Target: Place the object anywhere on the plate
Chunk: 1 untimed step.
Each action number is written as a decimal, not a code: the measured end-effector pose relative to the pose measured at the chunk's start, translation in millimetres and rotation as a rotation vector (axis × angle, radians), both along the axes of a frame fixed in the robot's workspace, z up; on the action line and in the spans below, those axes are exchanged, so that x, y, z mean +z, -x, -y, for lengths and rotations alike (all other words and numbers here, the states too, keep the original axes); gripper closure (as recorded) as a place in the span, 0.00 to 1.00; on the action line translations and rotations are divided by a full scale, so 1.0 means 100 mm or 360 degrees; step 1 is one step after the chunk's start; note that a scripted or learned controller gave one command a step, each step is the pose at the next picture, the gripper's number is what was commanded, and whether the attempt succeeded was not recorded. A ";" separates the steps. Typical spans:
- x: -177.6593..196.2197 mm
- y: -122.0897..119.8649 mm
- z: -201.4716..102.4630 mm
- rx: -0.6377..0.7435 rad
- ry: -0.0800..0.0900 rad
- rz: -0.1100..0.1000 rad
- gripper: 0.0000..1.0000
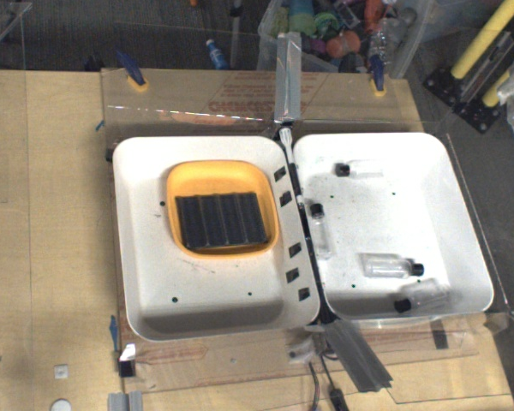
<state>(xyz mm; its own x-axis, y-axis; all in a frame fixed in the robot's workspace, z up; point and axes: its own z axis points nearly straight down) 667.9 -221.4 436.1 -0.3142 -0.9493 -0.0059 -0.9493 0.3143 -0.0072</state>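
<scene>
You see a dark ridged block [221, 221] lying on the yellow plate [182, 181]; right of the plate, clear vials [391, 267] blur against white. Gripper state: you cannot tell.

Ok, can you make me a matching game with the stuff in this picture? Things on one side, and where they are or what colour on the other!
Things:
1. plate
2. black ribbed block
3. clear vial
4. tub of colourful toys

Place or colour:
A. in the right bin
B. orange
C. behind the bench
D. lying on the plate

Pairs: 1-B, 2-D, 3-A, 4-C
</scene>
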 end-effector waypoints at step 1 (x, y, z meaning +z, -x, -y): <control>0.00 0.00 0.00 0.0606 0.0003 -0.0001 1.00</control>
<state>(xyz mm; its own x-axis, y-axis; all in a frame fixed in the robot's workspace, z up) 667.8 -221.4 436.0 0.0612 -0.9981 -0.0038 -0.9981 -0.0612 -0.0068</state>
